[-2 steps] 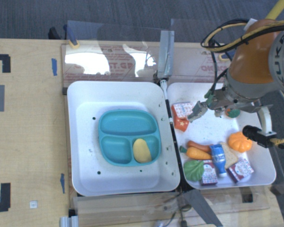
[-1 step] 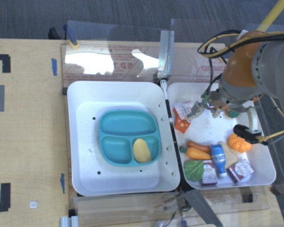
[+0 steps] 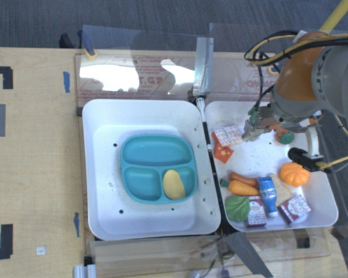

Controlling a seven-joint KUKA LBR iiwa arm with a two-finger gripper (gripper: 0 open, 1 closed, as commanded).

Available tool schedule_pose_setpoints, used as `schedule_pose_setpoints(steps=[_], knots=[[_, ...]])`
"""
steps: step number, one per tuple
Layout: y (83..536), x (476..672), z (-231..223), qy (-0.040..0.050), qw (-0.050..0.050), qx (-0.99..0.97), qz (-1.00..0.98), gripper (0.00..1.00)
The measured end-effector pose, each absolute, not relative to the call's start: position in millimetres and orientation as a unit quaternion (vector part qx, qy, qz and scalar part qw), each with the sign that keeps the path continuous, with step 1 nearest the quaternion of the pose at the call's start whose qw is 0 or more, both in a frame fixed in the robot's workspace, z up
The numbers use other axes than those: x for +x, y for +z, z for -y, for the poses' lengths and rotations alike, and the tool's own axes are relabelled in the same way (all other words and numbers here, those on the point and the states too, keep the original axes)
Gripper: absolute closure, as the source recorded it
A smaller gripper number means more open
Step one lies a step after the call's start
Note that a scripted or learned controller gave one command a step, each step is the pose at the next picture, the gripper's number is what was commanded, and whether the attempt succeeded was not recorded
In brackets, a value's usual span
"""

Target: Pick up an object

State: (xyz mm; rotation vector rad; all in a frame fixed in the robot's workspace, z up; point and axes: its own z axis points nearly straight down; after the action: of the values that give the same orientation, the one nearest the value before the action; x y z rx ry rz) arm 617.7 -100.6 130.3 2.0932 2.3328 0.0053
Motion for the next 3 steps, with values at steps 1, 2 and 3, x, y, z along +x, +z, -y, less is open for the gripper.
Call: schedule_pose_setpoints(steps=[1,2,3], knots=[[188.6,635.5,74.8,0.0026,0.003,0.673,-0.740,1.00],[185.2,633.9,75.5,0.0002,0.001,0.673,-0.739,0.00],[102.6,631.5,97.9,0.0050,0.007,0.676,-0.736,0.00]])
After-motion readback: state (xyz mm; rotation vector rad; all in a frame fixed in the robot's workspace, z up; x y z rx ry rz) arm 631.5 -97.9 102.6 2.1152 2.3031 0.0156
